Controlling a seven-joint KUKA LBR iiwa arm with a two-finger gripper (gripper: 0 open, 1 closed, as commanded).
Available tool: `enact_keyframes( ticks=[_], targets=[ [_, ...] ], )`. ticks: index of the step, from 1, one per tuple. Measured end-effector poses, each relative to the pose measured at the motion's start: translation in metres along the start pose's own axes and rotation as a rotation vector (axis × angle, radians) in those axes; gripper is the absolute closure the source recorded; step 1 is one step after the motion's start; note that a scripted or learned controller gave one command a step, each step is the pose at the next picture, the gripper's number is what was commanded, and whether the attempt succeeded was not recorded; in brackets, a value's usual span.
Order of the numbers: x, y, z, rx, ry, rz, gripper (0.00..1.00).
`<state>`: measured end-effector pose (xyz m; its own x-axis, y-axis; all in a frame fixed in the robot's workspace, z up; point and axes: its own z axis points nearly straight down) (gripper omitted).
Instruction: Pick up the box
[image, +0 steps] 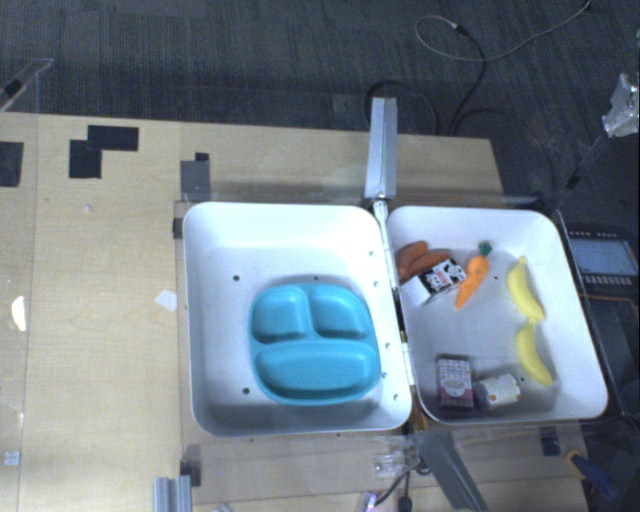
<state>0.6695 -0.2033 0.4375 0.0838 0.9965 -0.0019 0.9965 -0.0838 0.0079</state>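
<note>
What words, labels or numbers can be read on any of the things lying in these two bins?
None can be read.
Dark box: printed front, too blurred to read.
Small carton with black and white print: too small to read.
Pale packet: markings blurred.
Blue tray: no visible text.

The box (454, 385) bears a label, seemingly printed, too small to read.

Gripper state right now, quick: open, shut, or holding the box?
Gripper: cannot be told.
The maroon box lies in the right bin, nothing gripping it.
</note>
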Motion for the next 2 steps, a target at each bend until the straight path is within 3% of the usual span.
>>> enact_keyframes(
  ticks=[1,2],
  targets=[
    [0.002,0.0,0.004,0.0,0.001,0.091,1.0],
    [0.067,-0.006,0.001,0.002,0.002,0.126,1.0]
  ],
)
